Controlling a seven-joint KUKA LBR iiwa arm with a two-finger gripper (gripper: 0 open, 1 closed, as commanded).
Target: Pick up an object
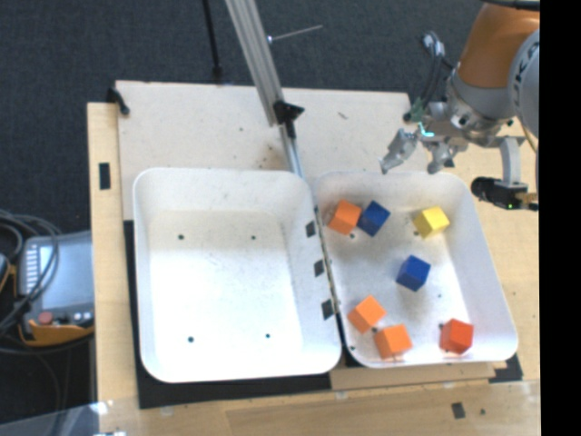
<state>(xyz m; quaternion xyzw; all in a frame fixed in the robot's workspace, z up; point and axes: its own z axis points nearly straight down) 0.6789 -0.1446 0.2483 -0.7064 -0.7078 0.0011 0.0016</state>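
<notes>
The right bin [486, 243] holds several small cubes. An orange cube [344, 216] touches a blue cube [374, 217] near the bin's back left. A yellow cube [430, 221] lies at the back right, and a second blue cube [413, 272] sits in the middle. Along the front lie two orange cubes [368, 313] [393, 341] and a red-orange one [456, 336]. My gripper [417, 156] hangs above the bin's back rim, open, with nothing between its two fingers [395, 155].
The left bin [227, 271] stands beside the right one. A slanted metal pole [259, 57] rises from behind the bins' shared edge. A teach pendant [54, 284] and cables lie off the bench at the left.
</notes>
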